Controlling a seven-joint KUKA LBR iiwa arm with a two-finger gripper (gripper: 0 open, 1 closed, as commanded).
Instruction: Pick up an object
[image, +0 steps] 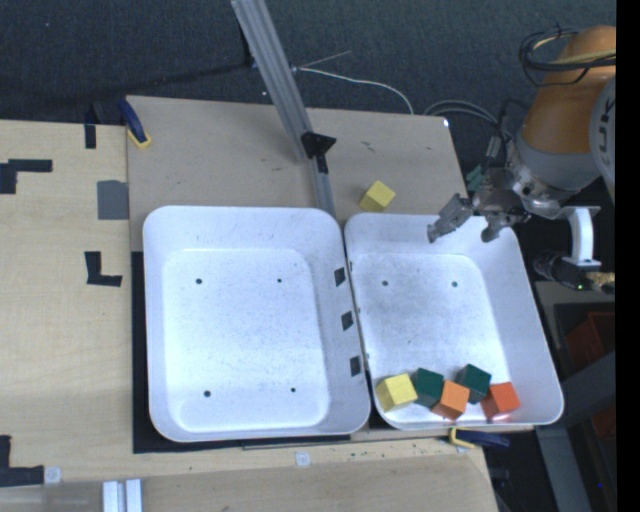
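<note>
White right bin (520, 300) holds block cluster at near edge: yellow block (396, 390), two green, two orange. Another yellow block (378, 196) on surface (220, 150) beyond bins. End effector (468, 222) hovers over right bin's far right corner, fingers spread, nothing between them. Step: approach, no grasp yet. Next: travel toward cluster, descend, close on one block. Arm (565, 110) reaches in from right, wrist angled down-left.
</note>
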